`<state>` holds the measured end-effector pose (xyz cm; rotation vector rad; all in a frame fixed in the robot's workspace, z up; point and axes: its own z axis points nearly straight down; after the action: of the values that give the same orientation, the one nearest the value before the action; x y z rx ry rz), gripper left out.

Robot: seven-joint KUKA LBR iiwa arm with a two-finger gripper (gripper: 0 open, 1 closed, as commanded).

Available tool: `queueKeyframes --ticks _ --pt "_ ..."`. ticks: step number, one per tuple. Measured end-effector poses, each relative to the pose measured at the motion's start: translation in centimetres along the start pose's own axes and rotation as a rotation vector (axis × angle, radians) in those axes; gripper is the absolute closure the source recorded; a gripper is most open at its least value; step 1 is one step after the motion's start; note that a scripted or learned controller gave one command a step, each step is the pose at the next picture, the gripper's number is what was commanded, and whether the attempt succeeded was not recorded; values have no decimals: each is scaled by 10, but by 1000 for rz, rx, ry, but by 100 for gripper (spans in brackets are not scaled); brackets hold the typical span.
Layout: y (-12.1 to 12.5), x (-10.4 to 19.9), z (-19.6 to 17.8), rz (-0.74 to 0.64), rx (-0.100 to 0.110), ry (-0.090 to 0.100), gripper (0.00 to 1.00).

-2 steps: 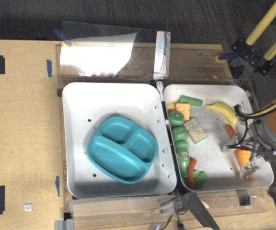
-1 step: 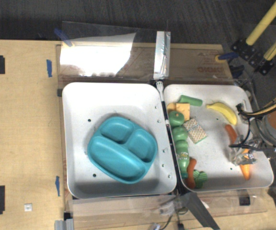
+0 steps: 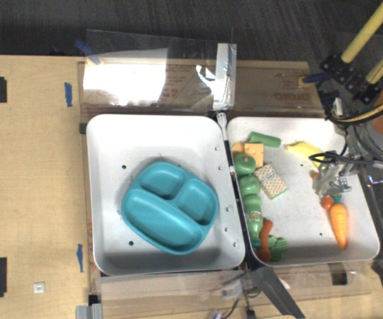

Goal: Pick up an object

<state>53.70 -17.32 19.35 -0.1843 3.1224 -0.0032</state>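
Nearest the camera: a small carrot with green top point(image 3: 269, 242) lies in the right bin's point(image 3: 298, 241) front-left corner, at the near wall.

Task's thing: the large carrot point(image 3: 338, 224), the likeliest pick, lies on the right bin's floor toward its front-right part, well apart from the clutter on the left side.

Gripper: the gripper point(image 3: 329, 181) hangs low over the right bin's right side, just behind the large carrot; whether it is spread or closed I cannot tell, and nothing is visibly held.

Deciding relation: the large carrot lies just forward of the gripper, toward the near wall. Its long axis runs roughly front to back, top end nearest the gripper, tip toward the near wall.

Judged need: a short shift toward the near wall, closing across the carrot's width.

Open room: bare white floor lies left of the large carrot; the bin's right wall is close on its other side, leaving less margin there.

Neighbours: a yellow piece point(image 3: 302, 149) sits behind the gripper. A row of green vegetables point(image 3: 249, 190) and a patterned block point(image 3: 270, 181) keep to the left wall.

Farther out: the left bin point(image 3: 105, 178) holds a teal divided tray point(image 3: 169, 207); both bins rest on the counter point(image 3: 32, 178).
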Motion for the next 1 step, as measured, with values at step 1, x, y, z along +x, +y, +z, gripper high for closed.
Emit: queueKeyframes --ticks 1 --pt "21 -31 11 -534 -5 4 100"
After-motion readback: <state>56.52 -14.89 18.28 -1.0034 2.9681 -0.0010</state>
